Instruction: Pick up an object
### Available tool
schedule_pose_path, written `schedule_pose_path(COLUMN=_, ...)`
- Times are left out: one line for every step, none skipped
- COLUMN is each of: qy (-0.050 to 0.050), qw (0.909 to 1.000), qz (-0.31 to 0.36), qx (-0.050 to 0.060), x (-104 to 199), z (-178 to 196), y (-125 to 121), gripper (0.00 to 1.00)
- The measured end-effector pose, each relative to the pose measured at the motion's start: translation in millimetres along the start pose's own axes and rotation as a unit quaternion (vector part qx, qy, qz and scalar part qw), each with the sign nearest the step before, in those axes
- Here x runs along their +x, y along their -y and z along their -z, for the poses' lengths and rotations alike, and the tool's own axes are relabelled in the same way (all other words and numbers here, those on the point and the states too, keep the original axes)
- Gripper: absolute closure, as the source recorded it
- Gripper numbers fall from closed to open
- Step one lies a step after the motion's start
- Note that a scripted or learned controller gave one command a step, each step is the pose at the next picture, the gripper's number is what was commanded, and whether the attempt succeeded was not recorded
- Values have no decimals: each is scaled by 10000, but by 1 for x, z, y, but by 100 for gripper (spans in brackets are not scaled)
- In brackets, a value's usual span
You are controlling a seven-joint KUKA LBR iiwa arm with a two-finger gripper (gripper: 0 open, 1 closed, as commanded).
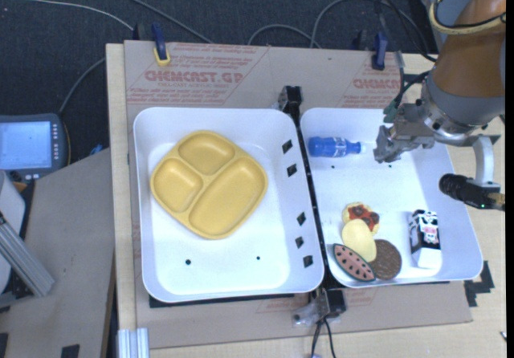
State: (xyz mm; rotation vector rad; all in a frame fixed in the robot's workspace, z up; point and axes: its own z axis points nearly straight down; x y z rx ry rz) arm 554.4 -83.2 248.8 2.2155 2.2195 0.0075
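A flat brown board (pixel 241 67) printed with red lettering carries two shallow white plastic bins with rounded corners, side by side. The left bin (pixel 161 268) holds a smooth yellow tray (pixel 209 183) with three molded compartments, lying flat and turned at an angle near the bin's middle. The right bin (pixel 458 228) holds the small things. The arm (pixel 470 51), with a glossy orange band over grey metal, reaches in from the right, and its gripper (pixel 387 144) hangs over the far part of the right bin; whether it is wide or narrow cannot be told, and nothing shows in its grasp. Just beside it, toward the bins' divider, a blue bottle (pixel 331 146) lies on its side. Near the front wall sits a cluster touching one another: a pale yellow oval piece (pixel 358 238), a red-and-yellow piece (pixel 361 214), a watermelon slice (pixel 352 262) and a round brown disc (pixel 387 259). A small black-and-white carton (pixel 425 237) stands apart near the right wall.
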Motion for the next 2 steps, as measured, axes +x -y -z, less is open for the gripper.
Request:
schedule_pose_path(qy=-19, qw=10000, qz=22, qx=52, x=54, z=-16, y=3, gripper=100)
schedule_pose_path(qy=-22, qw=10000, qz=29, qx=54, x=118, z=-22, y=10, gripper=100)
